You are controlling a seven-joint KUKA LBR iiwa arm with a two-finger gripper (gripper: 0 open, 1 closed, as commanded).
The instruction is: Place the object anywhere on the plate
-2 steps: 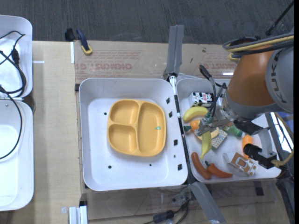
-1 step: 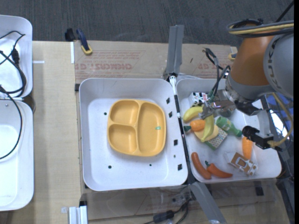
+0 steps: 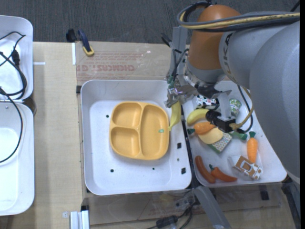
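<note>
1. We are seeing the gripper (image 3: 174, 100) hanging at the plate's (image 3: 139, 130) three o'clock rim, clenched on a slim yellow banana (image 3: 175, 114) that is dangling just beside the rim.
2. Crowding the right bin (image 3: 271, 168) at three o'clock are lying a second banana (image 3: 196, 116), a carrot (image 3: 251, 150) and red chillies (image 3: 215, 173).
3. The plate is looking smooth, rounded, yellow plastic, split into three compartments, in the left bin (image 3: 95, 175).

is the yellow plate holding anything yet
No. The yellow plate has all three compartments bare; a yellow piece hangs beside its right rim under the claw.
</note>
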